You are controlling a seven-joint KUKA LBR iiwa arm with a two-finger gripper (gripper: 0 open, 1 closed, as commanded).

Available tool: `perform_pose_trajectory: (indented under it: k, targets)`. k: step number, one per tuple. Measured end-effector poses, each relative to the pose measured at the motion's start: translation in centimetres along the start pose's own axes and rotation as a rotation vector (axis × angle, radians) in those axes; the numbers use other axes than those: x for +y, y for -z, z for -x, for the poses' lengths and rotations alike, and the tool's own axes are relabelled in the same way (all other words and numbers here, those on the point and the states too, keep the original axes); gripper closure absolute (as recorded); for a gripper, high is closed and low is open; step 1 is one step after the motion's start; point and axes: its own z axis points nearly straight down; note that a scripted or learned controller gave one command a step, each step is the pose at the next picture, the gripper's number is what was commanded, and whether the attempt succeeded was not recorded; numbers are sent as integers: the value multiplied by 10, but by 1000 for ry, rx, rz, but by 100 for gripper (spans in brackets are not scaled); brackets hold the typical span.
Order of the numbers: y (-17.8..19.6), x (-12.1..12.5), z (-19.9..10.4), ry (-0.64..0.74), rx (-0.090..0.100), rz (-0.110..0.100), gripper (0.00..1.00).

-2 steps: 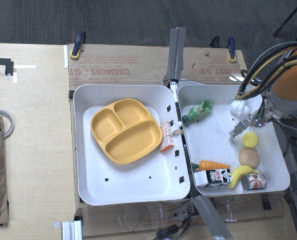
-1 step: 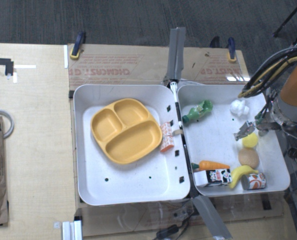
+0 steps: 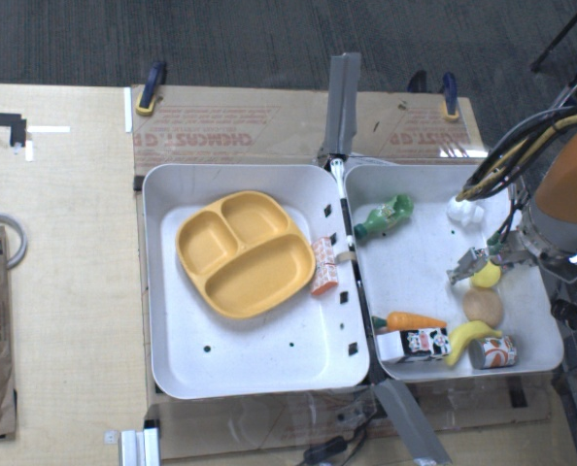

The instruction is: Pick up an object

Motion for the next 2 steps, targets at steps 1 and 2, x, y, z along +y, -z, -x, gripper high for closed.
perform_pose_trajectory:
  k: [1,2]
  targets:
    - [10,-3,6,-6,-10,-1,100]
    - [135,-26,-66,101,-9,-4,100]
